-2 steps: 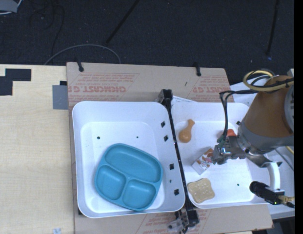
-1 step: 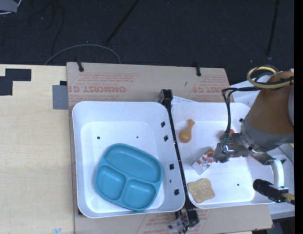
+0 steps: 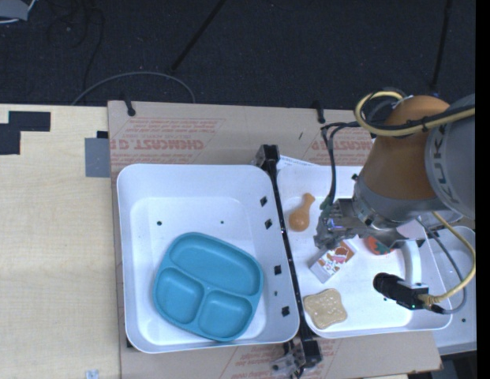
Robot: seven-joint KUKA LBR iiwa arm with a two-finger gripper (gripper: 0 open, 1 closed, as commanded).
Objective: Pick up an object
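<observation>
Two bins (image 3: 134, 188), gripper (image 3: 333, 226) above carton (image 3: 333, 260), grip state unclear, toast (image 3: 325, 308) near rim.

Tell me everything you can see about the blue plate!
The blue plate is a light blue tray that looks like smooth plastic, with rounded corners. Raised ridges split it into three compartments: one large one and two smaller ones. It lies flat and right side up on the floor of the left white bin, turned at a slant, toward the bin's near side. There is nothing in its compartments. Nothing but the bin touches it, and the arm works over the other bin.
</observation>
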